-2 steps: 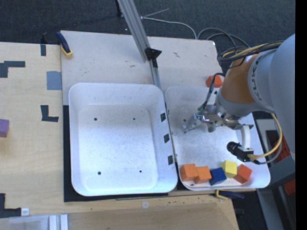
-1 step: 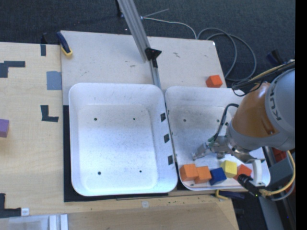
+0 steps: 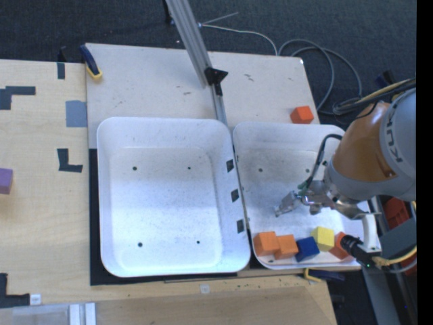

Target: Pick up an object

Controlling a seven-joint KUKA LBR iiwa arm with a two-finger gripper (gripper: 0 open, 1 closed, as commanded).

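Along the front wall of the right bin (image 3: 270, 141) lie two orange blocks (image 3: 266, 241) (image 3: 287, 246), a blue block (image 3: 306, 248), a yellow block (image 3: 325, 237) and a red block (image 3: 340, 246). My gripper (image 3: 289, 204) hangs over the middle of that bin. It is behind the row of blocks and apart from them, pointing left. Nothing shows in its grasp. The arm's grey and orange wrist (image 3: 369, 154) covers the bin's right side.
The left bin (image 3: 108, 181) adjoins the right one. Another orange block (image 3: 302, 115) rests on the bench behind the right bin. A purple block (image 3: 5, 180) lies far left. A metal pole (image 3: 196, 39) slants in from the back, and cables (image 3: 325, 59) lie at the back right.
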